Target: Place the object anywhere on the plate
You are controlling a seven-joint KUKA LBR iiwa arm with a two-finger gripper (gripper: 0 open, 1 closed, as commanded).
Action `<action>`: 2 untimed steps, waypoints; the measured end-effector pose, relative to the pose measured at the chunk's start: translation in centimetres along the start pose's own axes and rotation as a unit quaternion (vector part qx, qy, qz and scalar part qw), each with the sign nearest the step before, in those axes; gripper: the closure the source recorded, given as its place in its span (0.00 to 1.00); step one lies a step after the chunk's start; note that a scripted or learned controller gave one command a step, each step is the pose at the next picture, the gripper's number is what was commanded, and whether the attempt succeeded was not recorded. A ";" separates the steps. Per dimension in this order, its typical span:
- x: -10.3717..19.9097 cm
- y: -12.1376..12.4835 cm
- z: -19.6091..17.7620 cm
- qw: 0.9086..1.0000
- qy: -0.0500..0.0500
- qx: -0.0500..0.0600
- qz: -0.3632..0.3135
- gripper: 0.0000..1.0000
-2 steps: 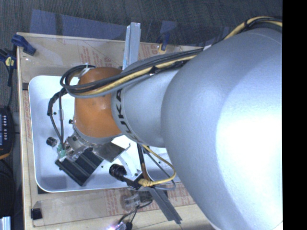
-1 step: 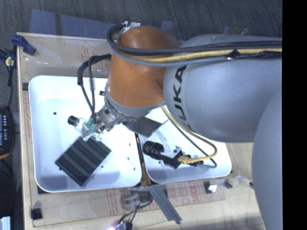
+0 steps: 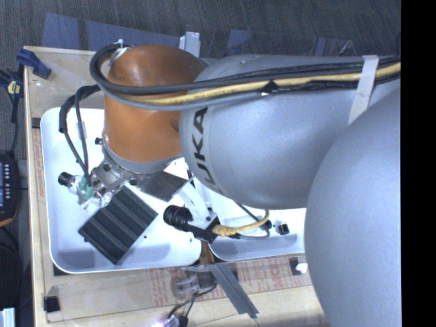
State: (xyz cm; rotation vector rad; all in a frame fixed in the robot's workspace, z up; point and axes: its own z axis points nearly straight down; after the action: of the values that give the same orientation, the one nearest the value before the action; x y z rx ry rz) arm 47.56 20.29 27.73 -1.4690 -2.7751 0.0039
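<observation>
My arm's orange band (image 3: 146,101) and grey wrist hang low over the left white bin (image 3: 49,182) and cover most of both bins. Below the wrist, the black ribbed body of my gripper (image 3: 117,225) points down and to the left, close to the left bin's floor near its front corner. What lies beneath the gripper and the arm is hidden.
A strip of the right bin (image 3: 255,252) shows under the arm at the front. Black cables (image 3: 75,135) loop over the left bin's left side. A blue clamp (image 3: 30,61) sits at the bench's back left corner. The wooden bench edge (image 3: 136,288) runs along the front.
</observation>
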 end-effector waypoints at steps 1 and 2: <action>0.0 0.0 -0.9 1.000 0.000 0.002 -0.002 1.00; 0.6 0.4 -10.4 0.994 0.000 -0.001 0.109 1.00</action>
State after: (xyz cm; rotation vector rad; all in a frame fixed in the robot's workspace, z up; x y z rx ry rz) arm 47.56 21.08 38.14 -1.7643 -2.5984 0.0000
